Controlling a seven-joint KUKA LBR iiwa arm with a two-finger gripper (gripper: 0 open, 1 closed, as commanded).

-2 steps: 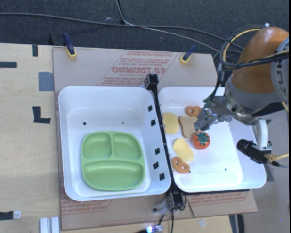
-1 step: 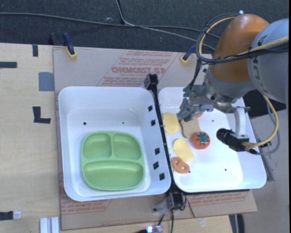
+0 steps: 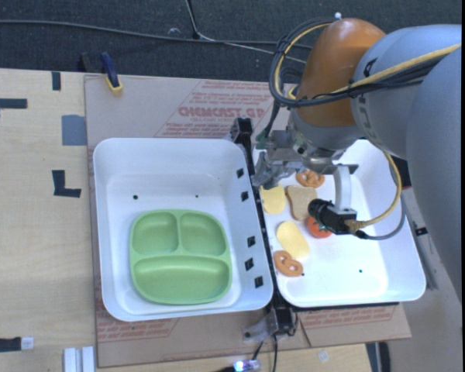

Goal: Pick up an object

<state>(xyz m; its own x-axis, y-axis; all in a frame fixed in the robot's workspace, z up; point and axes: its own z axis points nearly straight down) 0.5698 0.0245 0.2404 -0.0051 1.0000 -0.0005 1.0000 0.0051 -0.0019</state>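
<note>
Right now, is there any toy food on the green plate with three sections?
No, the green three-section plate in the left white bin has nothing on it; the toy food pieces lie in the right white bin.

A divided plate lies in the left bin; food pieces lie in the right bin

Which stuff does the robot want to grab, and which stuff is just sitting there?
Things it might grab, all in the right bin:
pretzel
yellow piece
bread slice
tomato-red piece

Just sitting there:
green divided plate in the left bin
blue and yellow clamp
cardboard sheet
</note>
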